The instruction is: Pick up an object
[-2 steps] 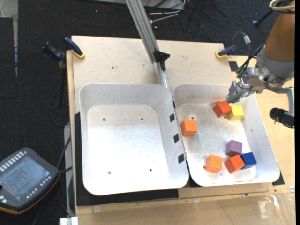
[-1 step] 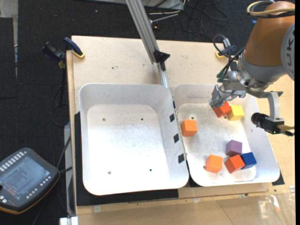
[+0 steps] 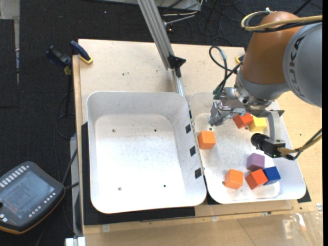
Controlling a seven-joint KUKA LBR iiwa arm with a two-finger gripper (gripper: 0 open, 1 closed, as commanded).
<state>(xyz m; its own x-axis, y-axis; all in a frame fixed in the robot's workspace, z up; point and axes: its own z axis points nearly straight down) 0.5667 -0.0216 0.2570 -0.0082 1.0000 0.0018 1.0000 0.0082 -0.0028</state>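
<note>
Plywood bench (image 3: 133, 60), two white bins, blocks all in right bin (image 3: 287, 186). Hand (image 3: 218, 116) hangs over its upper left part, can't tell grip state. Nearest orange cube (image 3: 207, 139) sits just below-left of hand, apart, untouched; other blocks farther right, so cube looks like easiest pick

The tool (image 3: 218, 115) hangs just above an orange cube (image 3: 206, 139) in the right bin (image 3: 292, 188).

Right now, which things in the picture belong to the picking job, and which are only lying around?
For the job:
gripper
right bin
orange cube
second orange cube
red cube
blue cube
purple cube
yellow cube

Lying about:
left bin
pendant
clamp
</note>
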